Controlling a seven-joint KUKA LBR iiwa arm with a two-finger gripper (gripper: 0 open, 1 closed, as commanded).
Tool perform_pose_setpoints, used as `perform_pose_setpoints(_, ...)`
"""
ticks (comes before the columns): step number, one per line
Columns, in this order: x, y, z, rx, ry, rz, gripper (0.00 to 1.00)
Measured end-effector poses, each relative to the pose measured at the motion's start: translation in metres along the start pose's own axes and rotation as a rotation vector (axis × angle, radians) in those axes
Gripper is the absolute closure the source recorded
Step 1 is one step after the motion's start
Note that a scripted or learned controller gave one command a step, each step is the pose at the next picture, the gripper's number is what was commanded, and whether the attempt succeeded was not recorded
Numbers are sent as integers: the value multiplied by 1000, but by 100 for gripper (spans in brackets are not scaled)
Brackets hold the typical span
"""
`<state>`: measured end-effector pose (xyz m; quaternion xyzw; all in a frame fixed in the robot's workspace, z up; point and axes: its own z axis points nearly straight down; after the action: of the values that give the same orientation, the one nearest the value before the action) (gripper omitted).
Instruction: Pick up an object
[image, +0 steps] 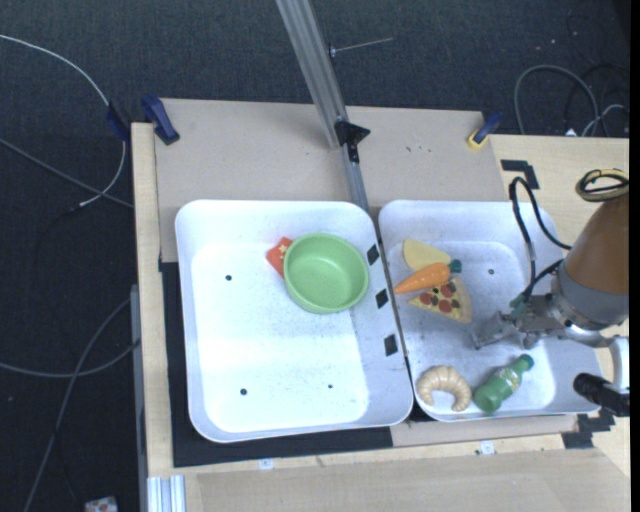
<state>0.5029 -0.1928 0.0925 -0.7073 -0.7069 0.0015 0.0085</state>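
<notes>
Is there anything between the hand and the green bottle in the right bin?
Nothing visible. The hand hangs over bare bin floor just above the green bottle, and the croissant lies to the bottle's left, off that path.

A tan bench (250, 150) is set on dark carpet (60, 200), across which thin cables (60, 60) are trailed.

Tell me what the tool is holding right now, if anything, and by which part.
Nothing. The tool sits low in the right bin with no object between its fingers; the green bottle lies apart, just below it.
</notes>
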Motion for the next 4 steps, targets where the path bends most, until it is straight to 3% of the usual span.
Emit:
perform_pose_setpoints(1, 0, 2, -15, -8, -1, 0, 100)
perform_pose_setpoints(2, 2, 8, -62, -21, -11, -2, 100)
perform_pose_setpoints(3, 5, 1, -111, -21, -10, -2, 100)
perform_pose_setpoints(4, 5, 2, -137, -21, -12, -3, 100)
